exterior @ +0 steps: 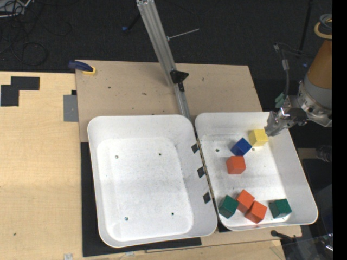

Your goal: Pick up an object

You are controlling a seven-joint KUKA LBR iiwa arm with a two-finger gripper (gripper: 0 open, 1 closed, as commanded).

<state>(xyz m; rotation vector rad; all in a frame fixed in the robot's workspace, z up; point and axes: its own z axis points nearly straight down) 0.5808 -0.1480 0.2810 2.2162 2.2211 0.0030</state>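
Gripper [272,124] hangs over right bin [303,191], at 1 o'clock; jaw state unclear. Yellow cube [259,137] sits just beside it. Blue cube [241,146], red cube [236,164] nearby, matte, square-edged.

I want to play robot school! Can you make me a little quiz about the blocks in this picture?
1. True or false: the yellow block lies in the right bin.
2. How many green blocks are there?
3. Which block is nearest the end effector? A) red block B) yellow block C) blue block

Key: 1 true; 2 two; 3 B.
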